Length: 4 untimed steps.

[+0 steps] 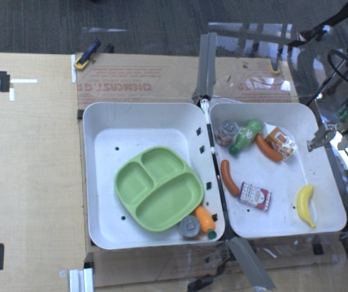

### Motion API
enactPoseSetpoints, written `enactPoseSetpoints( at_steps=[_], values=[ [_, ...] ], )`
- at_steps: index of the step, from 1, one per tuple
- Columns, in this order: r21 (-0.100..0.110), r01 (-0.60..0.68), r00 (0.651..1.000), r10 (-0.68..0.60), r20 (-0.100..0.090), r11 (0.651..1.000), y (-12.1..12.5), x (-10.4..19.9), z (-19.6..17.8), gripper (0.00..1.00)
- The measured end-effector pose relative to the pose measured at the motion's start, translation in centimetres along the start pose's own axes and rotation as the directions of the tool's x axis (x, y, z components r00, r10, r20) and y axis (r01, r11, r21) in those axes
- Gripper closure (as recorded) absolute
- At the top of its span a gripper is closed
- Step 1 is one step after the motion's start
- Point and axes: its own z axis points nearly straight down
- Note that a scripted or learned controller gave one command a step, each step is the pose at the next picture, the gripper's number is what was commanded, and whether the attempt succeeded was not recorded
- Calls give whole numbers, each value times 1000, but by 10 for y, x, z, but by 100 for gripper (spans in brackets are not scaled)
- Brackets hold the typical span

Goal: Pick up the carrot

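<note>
Looking down at the bench from above: two white bins sit side by side. The left bin has a green divided plate lying tilted across its floor, and the carrot is tucked in the near right corner of that bin, just off the plate's edge, with its green top pointing toward the corner. A small grey round can sits touching the carrot on its left. Over in the right bin there's a banana near the right wall, a red packet in the middle, a sausage close to the divider, and a cluster at the back: a green bottle, a grey can, another sausage and an orange-and-white pack. The gripper pokes in at the right edge, over the right bin's far right rim, well apart from the carrot. Honestly can't tell how its fingers are set, it's too small and cluttered there.
</note>
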Motion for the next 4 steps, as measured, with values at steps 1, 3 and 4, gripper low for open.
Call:
enactPoseSetpoints(
  at_steps=[1,3,4],
  values=[
    [-3,212,977,-212,2,977,58,-19,56,0],
    [-3,769,640,-769,4,640,132,-18,108,0],
    [-3,863,506,-863,5,506,69,9,105,0]
  ],
)
